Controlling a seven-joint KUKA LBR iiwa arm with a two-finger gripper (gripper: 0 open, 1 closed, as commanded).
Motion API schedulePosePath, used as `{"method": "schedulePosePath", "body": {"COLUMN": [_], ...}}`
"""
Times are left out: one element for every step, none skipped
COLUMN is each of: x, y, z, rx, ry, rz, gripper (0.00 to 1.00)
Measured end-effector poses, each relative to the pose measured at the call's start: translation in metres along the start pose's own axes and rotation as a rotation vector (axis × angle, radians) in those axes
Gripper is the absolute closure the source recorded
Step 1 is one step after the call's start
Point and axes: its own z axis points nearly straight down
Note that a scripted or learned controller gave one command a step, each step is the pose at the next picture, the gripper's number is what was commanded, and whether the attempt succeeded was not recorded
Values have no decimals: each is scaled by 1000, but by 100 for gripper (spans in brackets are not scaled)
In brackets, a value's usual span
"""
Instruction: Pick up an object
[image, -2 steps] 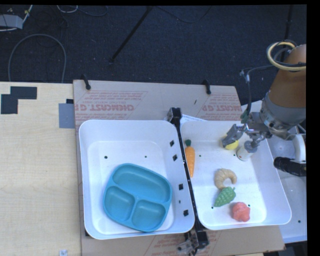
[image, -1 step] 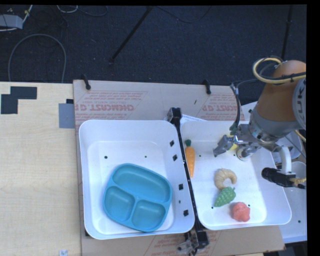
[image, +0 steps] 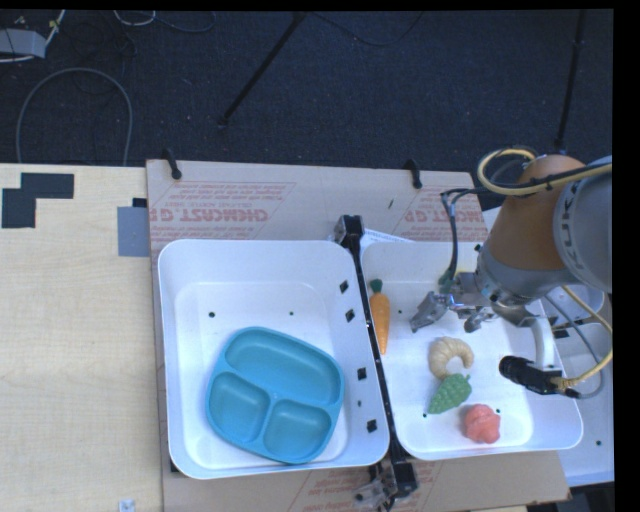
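Observation:
In the right bin (image: 420, 262) lie an orange carrot (image: 380, 318) along the left wall, a pale croissant (image: 451, 355), a green leafy piece (image: 451, 392) and a pink-red fruit (image: 481, 423). My gripper (image: 438, 309) hangs over the bin's middle, just above and left of the croissant and to the right of the carrot. Its grey fingers (image: 427, 313) point left and stand apart with nothing between them.
The left bin (image: 190, 300) holds a blue divided plate (image: 274, 393). A black divider with clips (image: 362, 330) runs between the bins. The orange-banded arm (image: 535, 225) and its cables cover the right bin's far right side. A black part (image: 528, 374) sticks out near the right wall.

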Motion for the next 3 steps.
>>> {"method": "schedulePosePath", "body": {"x": [1,0,8], "y": [0,0,6], "z": [48,36,-16], "rx": [-1,-3,-7], "ry": [0,0,-1], "rz": [1,6,-1], "gripper": [0,100,100]}}
